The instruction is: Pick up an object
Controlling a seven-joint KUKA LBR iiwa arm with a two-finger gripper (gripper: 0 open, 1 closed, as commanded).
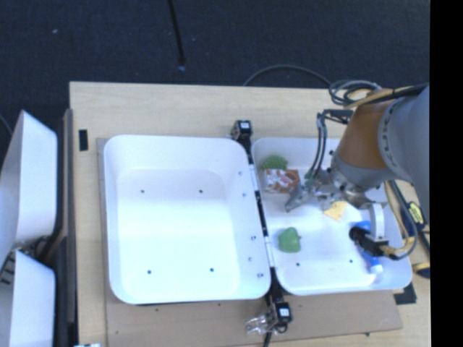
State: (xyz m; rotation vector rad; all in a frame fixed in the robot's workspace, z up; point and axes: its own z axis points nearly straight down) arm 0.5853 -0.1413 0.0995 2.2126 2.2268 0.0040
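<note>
Gripper (pixel 298 198) sits low inside the right bin (pixel 325 288), left of the bin's centre, tip slanting left. The arm (pixel 376 139) reaches in from the right, orange band above the wrist. The tip is a small grey blur on the white floor, so I cannot tell whether the gripper is wide or narrow, or whether it holds anything.

Things to pick, all in the right bin:
- packet (pixel 278 179), red and white: just far-left of the gripper tip and closest to it. Touching or not, cannot tell. It lies beside the bin's left wall.
- far lump (pixel 273 163), green: beyond the packet, at its far edge, toward the far-left corner. The packet lies between it and the gripper.
- near lump (pixel 289 240), green: on the near side of the gripper and apart from it, alone on bare floor close to the left wall.
- yellow piece (pixel 335 210): right of the gripper tip, at the edge of the wrist, partly covered.

Counts:
- green lumps 2
- packet 1
- yellow piece 1
- bins 2: left bin (pixel 181 215) and right bin, side by side on the bench (pixel 87 107)
- black clips (pixel 241 129) 2, at the seam between the bins, one at the far end and one at the near end
- arm 1, gripper 1
</note>
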